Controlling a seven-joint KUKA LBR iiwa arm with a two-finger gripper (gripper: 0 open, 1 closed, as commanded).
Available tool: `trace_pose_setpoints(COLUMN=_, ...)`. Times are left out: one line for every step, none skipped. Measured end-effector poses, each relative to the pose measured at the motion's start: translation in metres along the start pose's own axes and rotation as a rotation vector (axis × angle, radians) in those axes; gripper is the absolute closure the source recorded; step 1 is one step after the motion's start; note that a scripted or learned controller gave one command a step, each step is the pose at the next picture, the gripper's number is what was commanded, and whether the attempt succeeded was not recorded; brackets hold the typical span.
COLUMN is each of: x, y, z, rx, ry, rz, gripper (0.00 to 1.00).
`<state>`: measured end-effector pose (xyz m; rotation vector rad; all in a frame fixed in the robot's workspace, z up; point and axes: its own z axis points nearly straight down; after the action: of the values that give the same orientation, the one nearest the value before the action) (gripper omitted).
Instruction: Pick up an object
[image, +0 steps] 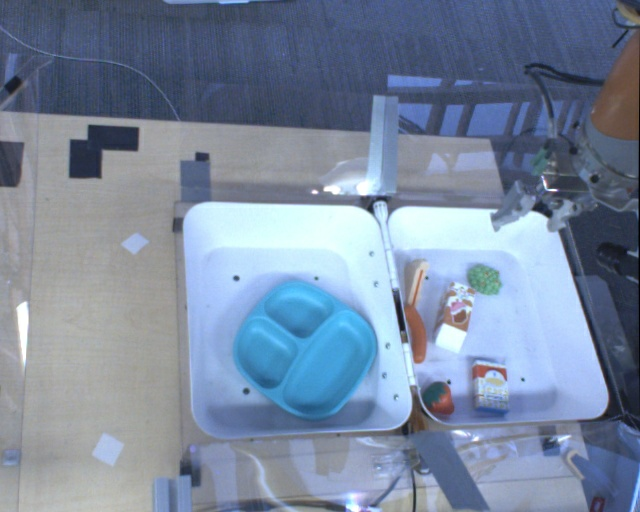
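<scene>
The right bin (560, 300) holds several small items. A green lumpy piece (485, 279) lies near the middle, with a brown-and-white carton (457, 315) just below it. An orange and blue box (489, 386) sits near the front. An orange sausage-shaped piece (418, 338) lies by the left wall, and a red and green fruit (437, 398) rests in the front left corner. My gripper (530, 212) hovers over the bin's back right rim, open, with nothing between its fingers. It is well up and to the right of the green piece.
The left bin (215, 300) contains a blue divided plate (305, 347). A metal post (384, 145) stands behind the divider between the bins. A tan wooden strip (415, 276) leans by the divider. Cables run at the back right.
</scene>
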<state>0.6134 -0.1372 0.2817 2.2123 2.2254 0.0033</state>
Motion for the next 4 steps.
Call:
trace_pose_setpoints(x=-0.030, y=-0.036, z=0.140, rx=0.003, ry=0.001, rz=0.328, gripper=0.00)
trace_pose_setpoints(x=-0.011, y=0.017, z=0.166, rx=0.000, ry=0.000, rz=0.150, gripper=0.00)
trace_pose_setpoints(x=-0.005, y=-0.002, z=0.194, rx=-0.004, ry=0.000, rz=0.096, gripper=0.00)
trace_pose_setpoints(x=-0.005, y=0.000, z=0.181, rx=-0.010, ry=-0.001, rz=0.095, gripper=1.00)
